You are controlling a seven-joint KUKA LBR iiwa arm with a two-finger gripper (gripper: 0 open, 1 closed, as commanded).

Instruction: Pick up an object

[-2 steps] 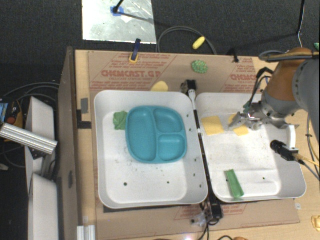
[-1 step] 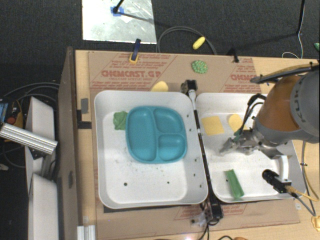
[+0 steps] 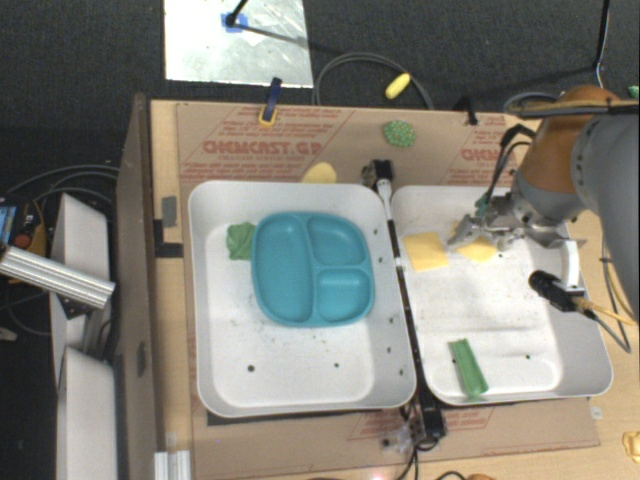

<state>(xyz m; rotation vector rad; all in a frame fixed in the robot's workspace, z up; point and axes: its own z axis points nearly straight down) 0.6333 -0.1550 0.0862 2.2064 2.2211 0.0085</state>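
Yellow block [image 3: 427,252] just beside the fingers [image 3: 466,232], their opening impossible to tell.

The arm [image 3: 600,153] was grey and rounded, with an orange band [image 3: 548,168], black cables looping past it, and a metallic pincer [image 3: 478,226].

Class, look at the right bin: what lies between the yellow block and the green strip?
In the camera view, bare white bin floor lies between the yellow block and the green strip.
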